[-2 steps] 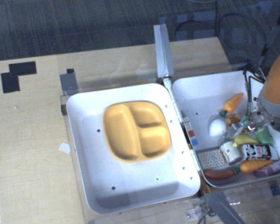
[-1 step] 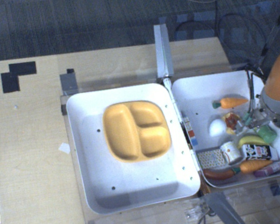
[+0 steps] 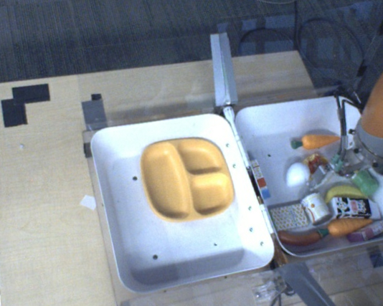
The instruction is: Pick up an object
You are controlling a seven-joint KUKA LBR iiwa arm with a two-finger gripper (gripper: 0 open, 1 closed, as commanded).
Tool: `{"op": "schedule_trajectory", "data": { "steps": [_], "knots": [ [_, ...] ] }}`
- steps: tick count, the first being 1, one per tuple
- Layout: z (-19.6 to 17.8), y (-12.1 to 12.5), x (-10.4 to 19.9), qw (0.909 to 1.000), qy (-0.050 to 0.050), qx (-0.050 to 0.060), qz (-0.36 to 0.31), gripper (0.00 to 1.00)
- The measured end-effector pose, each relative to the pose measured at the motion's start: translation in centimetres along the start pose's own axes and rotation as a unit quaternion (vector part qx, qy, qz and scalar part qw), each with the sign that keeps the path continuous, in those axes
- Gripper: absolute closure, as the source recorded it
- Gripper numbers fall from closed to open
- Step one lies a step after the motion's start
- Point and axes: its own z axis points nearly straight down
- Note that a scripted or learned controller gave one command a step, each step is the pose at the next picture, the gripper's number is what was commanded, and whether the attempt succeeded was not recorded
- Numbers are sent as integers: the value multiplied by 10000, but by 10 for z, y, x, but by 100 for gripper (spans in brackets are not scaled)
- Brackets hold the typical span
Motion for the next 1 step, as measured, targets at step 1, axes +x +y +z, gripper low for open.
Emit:
{"op": "schedule_trajectory", "data": {
  "steps": [1],
  "knots": [
    [-19, 69, -26, 9873, -44, 91, 1585, 0]
  ]
}}
